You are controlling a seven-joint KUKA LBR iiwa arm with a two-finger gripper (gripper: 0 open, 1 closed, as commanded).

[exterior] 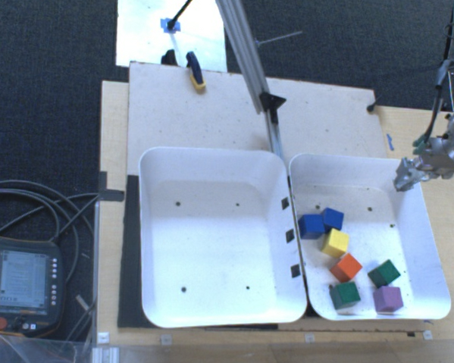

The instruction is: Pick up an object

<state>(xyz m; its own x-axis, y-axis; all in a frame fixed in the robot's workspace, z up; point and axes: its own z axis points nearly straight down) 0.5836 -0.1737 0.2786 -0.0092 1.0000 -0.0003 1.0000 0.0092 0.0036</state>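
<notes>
Several small cubes lie in the right bin: two blue cubes side by side, a yellow cube, an orange cube, two dark green cubes and a purple cube. My gripper hangs over the bin's upper right rim, well above and to the right of the cubes. Nothing shows beneath its tip.
The left bin adjoins the right one, with black clips along the shared wall. A slanted metal pole crosses the bench behind the bins. A yellow-and-blue clamp sits at the back. A teach pendant with cables lies on the floor at left.
</notes>
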